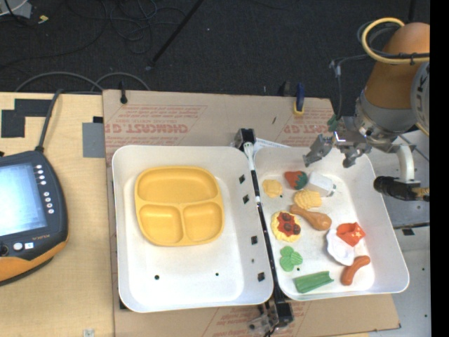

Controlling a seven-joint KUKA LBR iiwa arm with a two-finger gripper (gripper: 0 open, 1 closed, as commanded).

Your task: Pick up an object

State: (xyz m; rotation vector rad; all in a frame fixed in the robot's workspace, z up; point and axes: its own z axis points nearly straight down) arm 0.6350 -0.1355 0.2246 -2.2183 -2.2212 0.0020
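Nearest the camera, at the front of the right bin (393, 272), one green bean pod (313, 281) is lying flat, with one brown sausage (354, 269) just to its right and one green broccoli piece (290, 260) just above-left of it. Two shallow white bins are sitting side by side on the cardboard-covered desk (175, 121). The left bin (126, 258) is holding one yellow divided plate (179, 206) with three compartments.

Toy food in the right bin, counted:
- one white piece (338, 250) touching one red piece (351, 233) on top of it
- one small pizza (286, 225) with red toppings, by the bin divider
- one chicken drumstick (311, 217) lying beside the pizza
- two yellow lumps: a small one (273, 187) and a larger one (308, 200)
- one red-and-green piece (296, 180), maybe a strawberry, hard to tell
- one small white block (322, 183) to its right

The tool (335, 149) is hanging over the bin's far right corner, fingers spread open, gripping nothing; all food is lying apart from it below. The grey arm (393, 76) is reaching in from the right.

One teach pendant (24, 209) with a screen is resting at the desk's left. Black cables (126, 20) are trailing across the dark floor behind.
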